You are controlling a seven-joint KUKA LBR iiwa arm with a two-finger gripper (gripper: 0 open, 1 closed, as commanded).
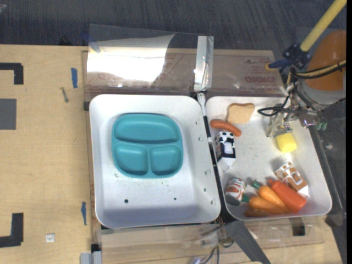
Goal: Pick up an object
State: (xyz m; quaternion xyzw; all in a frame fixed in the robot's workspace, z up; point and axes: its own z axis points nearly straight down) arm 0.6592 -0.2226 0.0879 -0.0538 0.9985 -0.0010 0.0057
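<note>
Camera view: left bin holds a teal tray. Right bin, at 3 o'clock of it, holds bread, sausage, can, carrots, carton. Gripper poised above yellow block, bin's 1 o'clock; whether it grasps cannot be told.

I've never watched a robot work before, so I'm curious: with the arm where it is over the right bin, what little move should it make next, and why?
Probably a short, straight descent. The gripper hangs just above the yellow block near the right bin's far right side, and the block lies apart from the bread slice and the carrots, so little crowds it. Nothing shows between the fingers yet.
</note>
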